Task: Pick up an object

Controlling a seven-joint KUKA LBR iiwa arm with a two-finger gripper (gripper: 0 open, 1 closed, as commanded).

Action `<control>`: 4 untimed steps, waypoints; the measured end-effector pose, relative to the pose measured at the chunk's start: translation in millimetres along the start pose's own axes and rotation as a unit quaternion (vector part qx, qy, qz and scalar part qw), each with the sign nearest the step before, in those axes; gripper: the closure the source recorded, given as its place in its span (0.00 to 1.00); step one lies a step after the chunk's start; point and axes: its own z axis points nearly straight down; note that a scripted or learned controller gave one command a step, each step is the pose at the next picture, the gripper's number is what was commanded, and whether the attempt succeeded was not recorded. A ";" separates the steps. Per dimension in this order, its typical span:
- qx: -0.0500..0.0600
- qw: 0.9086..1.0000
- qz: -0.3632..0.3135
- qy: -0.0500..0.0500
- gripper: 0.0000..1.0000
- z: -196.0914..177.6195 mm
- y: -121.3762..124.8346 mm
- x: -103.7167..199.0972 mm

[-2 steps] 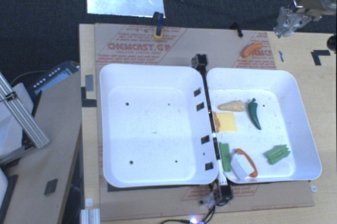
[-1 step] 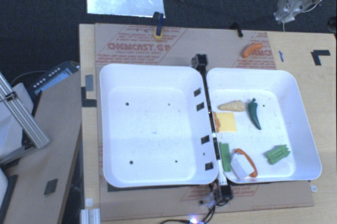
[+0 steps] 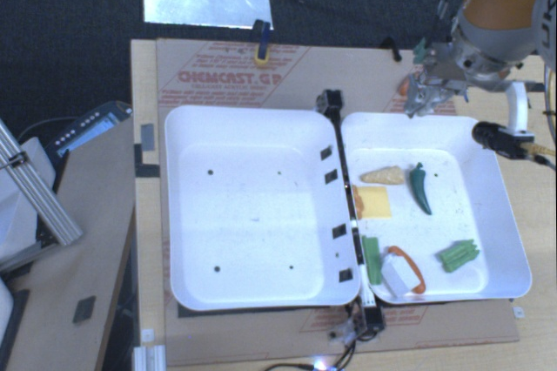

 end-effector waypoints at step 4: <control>-0.017 1.000 -0.004 0.001 1.00 -184.4 -10.4 122.8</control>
